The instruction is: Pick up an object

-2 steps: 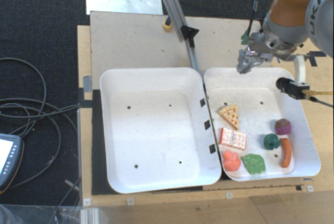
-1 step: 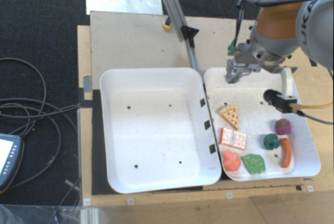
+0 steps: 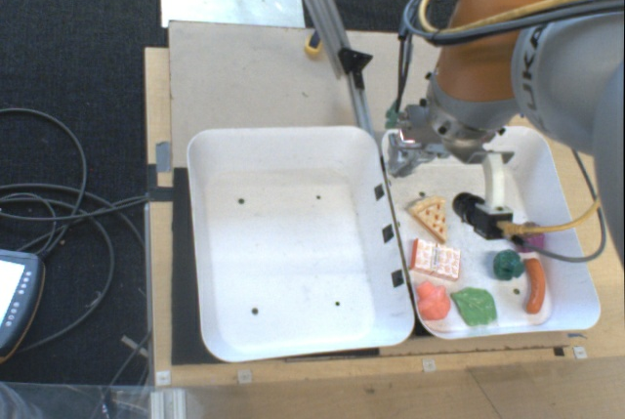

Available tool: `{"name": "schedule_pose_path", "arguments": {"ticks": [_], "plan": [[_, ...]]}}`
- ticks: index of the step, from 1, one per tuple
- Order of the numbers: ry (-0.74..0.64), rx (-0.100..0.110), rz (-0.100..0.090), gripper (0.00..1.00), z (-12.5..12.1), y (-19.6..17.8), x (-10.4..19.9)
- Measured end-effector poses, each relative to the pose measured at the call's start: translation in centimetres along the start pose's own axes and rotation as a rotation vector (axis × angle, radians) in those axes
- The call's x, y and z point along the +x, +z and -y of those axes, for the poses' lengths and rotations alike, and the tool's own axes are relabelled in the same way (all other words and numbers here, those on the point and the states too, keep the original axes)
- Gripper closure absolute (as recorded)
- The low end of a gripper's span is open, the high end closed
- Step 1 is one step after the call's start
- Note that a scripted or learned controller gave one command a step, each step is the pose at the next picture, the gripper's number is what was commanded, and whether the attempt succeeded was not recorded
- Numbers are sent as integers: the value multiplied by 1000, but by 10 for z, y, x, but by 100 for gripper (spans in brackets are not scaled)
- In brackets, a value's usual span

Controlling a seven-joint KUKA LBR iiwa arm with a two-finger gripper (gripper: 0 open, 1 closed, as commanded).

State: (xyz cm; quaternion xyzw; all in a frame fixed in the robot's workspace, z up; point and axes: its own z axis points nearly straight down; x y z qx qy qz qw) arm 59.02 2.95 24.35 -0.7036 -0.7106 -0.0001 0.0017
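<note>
Even, bright overhead illumination; the white bins (image 3: 293, 241) approach overexposure, with detail on their floors washed out. Shadows are soft and short, lying beneath the arm (image 3: 508, 46) toward 6 o'clock. A mild sheen marks the arm's orange band. Focus is moderately soft throughout, and the dark floor at 9 o'clock appears grainy.

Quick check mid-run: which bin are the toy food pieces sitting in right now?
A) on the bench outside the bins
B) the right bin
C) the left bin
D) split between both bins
B: the pizza slice, the sausage and the green piece all lie in the right bin, below the arm.
</note>
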Motion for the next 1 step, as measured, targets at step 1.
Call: {"name": "schedule_pose_path", "arguments": {"ticks": [1], "plan": [[0,0,1,100,36,4,38]]}}
